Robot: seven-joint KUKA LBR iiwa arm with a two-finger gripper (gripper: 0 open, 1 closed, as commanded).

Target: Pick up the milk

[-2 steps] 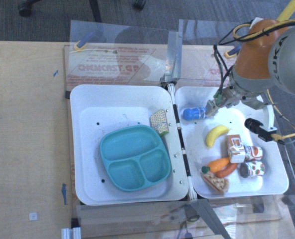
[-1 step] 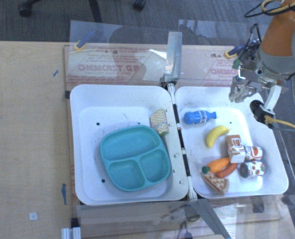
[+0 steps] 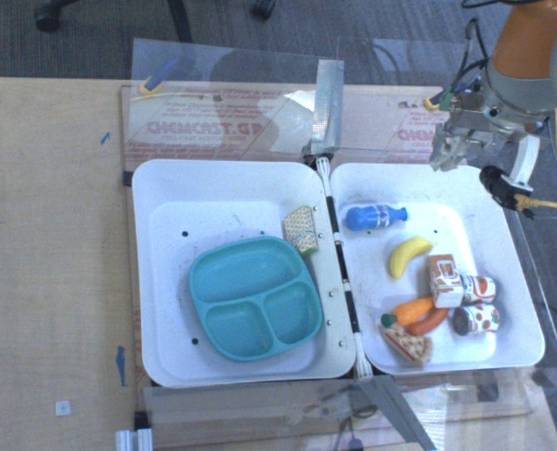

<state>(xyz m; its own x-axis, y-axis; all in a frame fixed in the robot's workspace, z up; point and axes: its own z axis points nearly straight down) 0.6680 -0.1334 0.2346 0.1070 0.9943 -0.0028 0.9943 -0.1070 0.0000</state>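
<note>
The camera looks down at a slant on a pale wooden desk carrying two shallow white plastic bins side by side. The left bin holds a teal plastic plate with three compartments, lying flat toward the bin's near side, and a small patterned cream-coloured packet that sits just beyond the plate's far right corner, close to the wall shared with the other bin.

The right bin holds the rest. A blue plastic bottle with a white cap lies on its side near the far left of the bin. A yellow toy banana lies nearer the middle. The milk, a small red-and-white carton, is toward the right side, tilted, touching a red-and-white can lying just to its right. A second, darker can with a red-and-white label lies just in front of those. An orange toy carrot and a slice of toy pizza sit toward the near left corner.

The grey arm with its orange band reaches in from the right. Its gripper hangs over the far rim of the right bin, well apart from the milk, with nothing between its fingers; how wide it stands I cannot tell.
</note>
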